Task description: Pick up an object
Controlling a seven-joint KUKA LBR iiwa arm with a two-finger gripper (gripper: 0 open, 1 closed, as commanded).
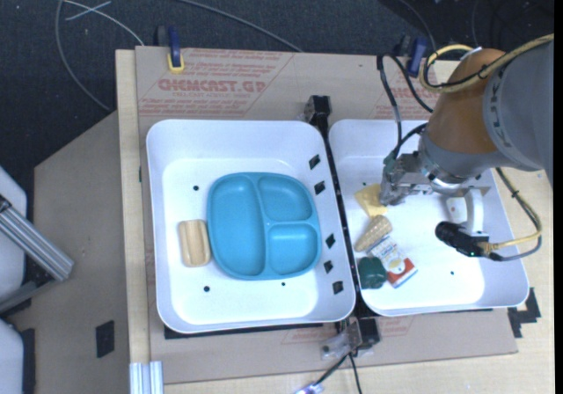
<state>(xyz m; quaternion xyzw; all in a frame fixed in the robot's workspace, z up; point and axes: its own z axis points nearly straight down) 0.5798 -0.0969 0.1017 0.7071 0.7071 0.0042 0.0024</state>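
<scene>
In the right bin (493, 287) lie a yellow wedge (369, 200), a tan ridged cone (374, 231), a small white and red packet (393, 261) and a dark green piece (371, 273). My gripper (394, 187) hangs low over the bin's left part, just right of and touching or nearly touching the yellow wedge. The grey arm with its orange band (462, 115) reaches in from the upper right and hides the bin's back right area.
The left bin (167, 234) holds a blue divided plate (262, 224) and a tan bread-like block (193, 242) to its left. A black divider with clips (327, 199) runs between the bins. Cables (493, 247) trail over the right bin's right side.
</scene>
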